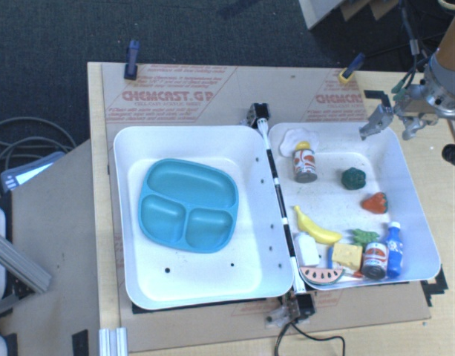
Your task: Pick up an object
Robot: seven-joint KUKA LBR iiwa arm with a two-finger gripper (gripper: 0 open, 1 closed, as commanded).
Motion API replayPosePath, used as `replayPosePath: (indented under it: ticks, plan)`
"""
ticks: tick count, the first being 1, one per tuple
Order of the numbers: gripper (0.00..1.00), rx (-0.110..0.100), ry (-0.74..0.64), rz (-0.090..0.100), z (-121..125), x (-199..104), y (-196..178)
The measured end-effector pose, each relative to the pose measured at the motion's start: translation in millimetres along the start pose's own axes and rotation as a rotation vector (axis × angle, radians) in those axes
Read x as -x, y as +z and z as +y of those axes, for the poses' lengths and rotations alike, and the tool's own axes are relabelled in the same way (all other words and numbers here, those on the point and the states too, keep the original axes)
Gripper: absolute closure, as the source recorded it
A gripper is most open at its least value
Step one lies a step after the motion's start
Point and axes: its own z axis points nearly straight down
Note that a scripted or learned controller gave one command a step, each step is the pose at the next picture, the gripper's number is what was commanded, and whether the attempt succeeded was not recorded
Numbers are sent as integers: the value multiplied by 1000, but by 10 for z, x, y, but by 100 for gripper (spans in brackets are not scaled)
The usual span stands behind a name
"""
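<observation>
My gripper (391, 124) hangs open over the far right corner of the right bin (413, 191), with nothing between its fingers. The bin holds several toy items. A red-labelled can (305, 162) stands at the far left, beside a white crumpled piece (289, 139). A dark green ball (353, 178) and a red strawberry (374, 202) lie mid-bin, below the gripper. Along the near edge lie a banana (316, 229), a cheese block (347, 256), a watermelon slice (320, 275), a second can (374, 260) and a blue bottle (393, 249).
The left bin (131, 258) holds a blue divided plate (188, 204). A black hinge strip (275, 191) runs between the bins. Clamps (131, 58) sit on the cardboard at the back. Green leafy toy (364, 236) and a white bottle (307, 249) crowd the near corner.
</observation>
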Motion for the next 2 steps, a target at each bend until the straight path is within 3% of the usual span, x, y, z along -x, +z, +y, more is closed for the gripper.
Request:
replayPosePath:
  ticks: [1, 2]
  plan:
    - [0, -2, 1, 1, -352, 48, 1302]
    - [100, 3, 0, -2, -338, 53, 1186]
